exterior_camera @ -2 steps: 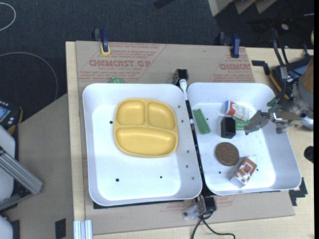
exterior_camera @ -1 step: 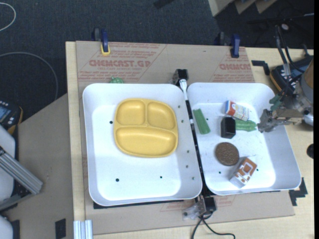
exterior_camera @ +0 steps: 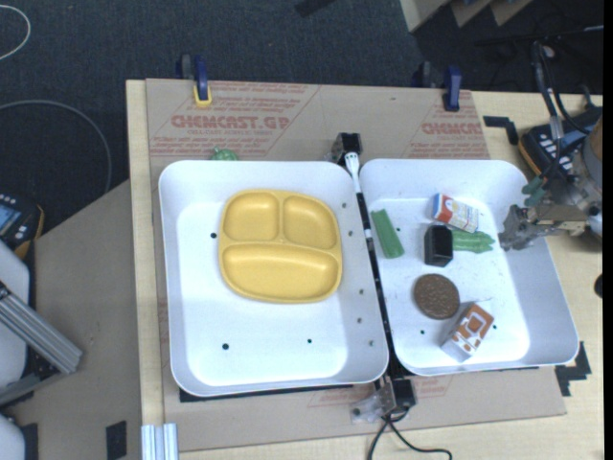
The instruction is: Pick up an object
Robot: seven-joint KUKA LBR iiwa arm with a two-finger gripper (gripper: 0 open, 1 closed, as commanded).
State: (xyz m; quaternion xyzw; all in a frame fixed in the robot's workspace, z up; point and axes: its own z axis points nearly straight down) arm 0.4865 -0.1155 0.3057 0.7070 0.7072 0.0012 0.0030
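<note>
Camera view: cardboard-topped table point(exterior_camera: 287, 113) on dark carpet point(exterior_camera: 115, 27); hand point(exterior_camera: 517, 226) right of yellow plate point(exterior_camera: 281, 245), grip unclear.

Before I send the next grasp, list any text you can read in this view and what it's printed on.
"CHEMCAST G.P", red, on the brown sheet under the bins, above the left bin.
"CHEMCAST", red, partly cut off, on that sheet above the right bin.
Small carton, red, white and blue: print too small to read.
Orange and white packet: pattern too blurred to read.
Brown round disc: no text legible.
</note>
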